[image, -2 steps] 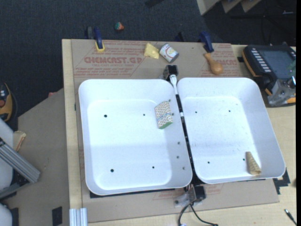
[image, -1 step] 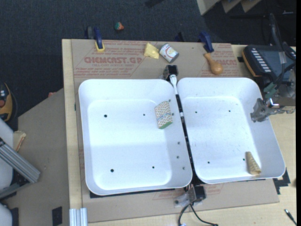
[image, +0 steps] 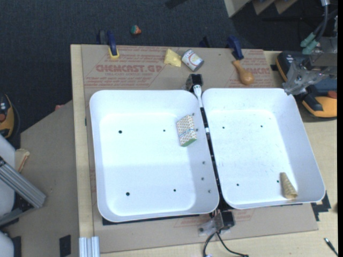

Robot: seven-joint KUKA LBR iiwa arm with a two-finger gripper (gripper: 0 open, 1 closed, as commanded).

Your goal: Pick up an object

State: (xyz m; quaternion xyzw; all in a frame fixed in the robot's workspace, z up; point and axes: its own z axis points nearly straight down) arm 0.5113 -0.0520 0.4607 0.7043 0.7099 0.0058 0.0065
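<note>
I see a patterned box (image: 186,130) lying in the left bin (image: 107,159) by its right wall, and a tan cone (image: 288,186) in the right bin's (image: 252,111) near-right corner. The claw's state I cannot tell.

gripper (image: 300,79) at right edge, raised

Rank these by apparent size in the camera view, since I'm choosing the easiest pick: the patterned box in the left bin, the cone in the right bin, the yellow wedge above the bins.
1. patterned box, largest.
2. cone and yellow wedge: too alike to rank; the cone looks longer, the wedge broader.
</note>
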